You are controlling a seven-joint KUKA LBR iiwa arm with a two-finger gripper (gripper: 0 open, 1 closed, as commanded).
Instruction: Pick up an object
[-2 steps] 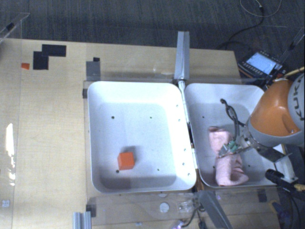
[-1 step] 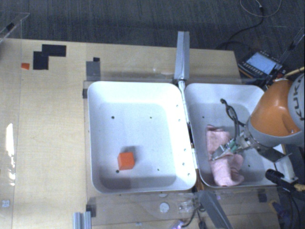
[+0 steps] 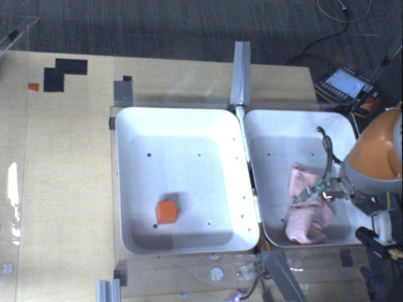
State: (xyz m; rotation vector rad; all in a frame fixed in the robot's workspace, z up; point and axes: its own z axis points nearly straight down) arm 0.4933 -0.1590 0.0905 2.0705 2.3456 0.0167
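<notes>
The gripper (image 3: pixel 313 192) sits low on a pink cloth (image 3: pixel 306 214) at five o'clock in the right bin (image 3: pixel 277 137); its grip I cannot tell. An orange block (image 3: pixel 167 212) lies at seven o'clock in the left bin (image 3: pixel 176 121).

Arm (image 3: pixel 378 162): bulky rounded body, grey casing with broad orange band (image 3: pixel 378 146) above wrist, glossy, soft highlight on top. Grey section below band, lighter at rim. Gripper (image 3: pixel 310 195): small, slender metal parts, dark grey with silvery glint; tiny green and red-pink spots near its base. Thin dark cable (image 3: pixel 326 146) rises from gripper area in hooked curve. Black fittings (image 3: pixel 371 238) under arm body at lower right, beside a small white block; detail too small to tell.
</notes>
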